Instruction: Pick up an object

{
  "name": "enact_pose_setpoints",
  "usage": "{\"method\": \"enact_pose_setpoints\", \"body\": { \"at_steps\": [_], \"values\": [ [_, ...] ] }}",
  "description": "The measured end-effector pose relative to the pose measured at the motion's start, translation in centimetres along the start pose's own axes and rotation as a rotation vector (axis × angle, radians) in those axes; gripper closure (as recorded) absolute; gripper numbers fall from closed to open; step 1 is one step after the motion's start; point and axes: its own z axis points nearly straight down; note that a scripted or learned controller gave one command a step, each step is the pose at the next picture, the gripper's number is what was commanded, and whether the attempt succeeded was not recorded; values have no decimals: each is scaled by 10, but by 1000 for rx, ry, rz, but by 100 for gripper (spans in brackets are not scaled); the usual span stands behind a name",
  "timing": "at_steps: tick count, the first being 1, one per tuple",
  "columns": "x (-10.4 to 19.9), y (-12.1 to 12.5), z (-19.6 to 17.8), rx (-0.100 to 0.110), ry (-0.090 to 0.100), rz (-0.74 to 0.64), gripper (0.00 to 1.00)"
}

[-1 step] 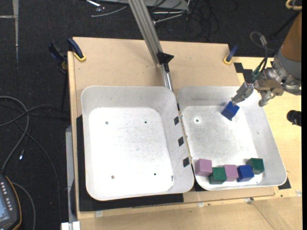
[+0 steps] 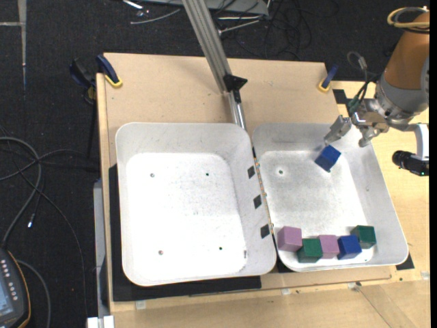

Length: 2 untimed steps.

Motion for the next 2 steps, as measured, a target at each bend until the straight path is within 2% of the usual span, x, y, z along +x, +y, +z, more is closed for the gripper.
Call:
{"method": "enact_pose_setpoints", "body": {
  "at_steps": [1, 2],
  "values": [
    [0, 11, 96, 5, 4, -2, 0],
    [-1, 14, 79, -3, 0, -4, 100]
  ]
}}
